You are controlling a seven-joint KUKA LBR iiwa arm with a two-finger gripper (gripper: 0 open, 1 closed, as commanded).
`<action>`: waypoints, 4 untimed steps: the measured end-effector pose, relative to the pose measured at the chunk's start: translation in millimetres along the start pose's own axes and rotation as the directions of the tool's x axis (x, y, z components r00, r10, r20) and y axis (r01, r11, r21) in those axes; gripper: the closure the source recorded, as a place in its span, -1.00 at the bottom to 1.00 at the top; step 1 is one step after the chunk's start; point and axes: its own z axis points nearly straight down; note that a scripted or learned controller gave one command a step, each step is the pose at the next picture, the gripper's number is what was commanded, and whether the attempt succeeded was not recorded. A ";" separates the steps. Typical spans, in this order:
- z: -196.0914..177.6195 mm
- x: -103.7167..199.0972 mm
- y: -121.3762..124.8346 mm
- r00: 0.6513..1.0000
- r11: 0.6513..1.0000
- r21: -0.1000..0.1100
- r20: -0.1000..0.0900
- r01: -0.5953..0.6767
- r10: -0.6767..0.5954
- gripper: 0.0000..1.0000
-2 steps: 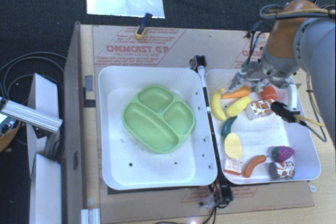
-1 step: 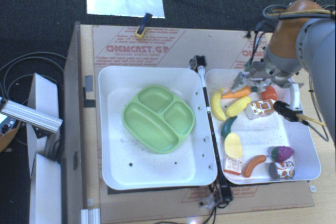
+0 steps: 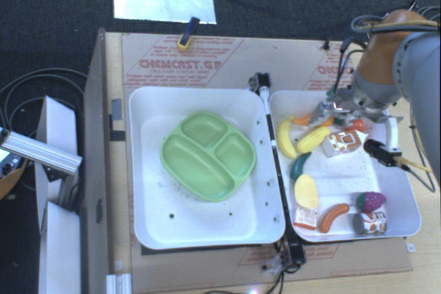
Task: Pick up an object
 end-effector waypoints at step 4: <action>14.2 -52.0 -92.1 1.000 1.000 0.004 -0.001 -0.001 0.001 -1.00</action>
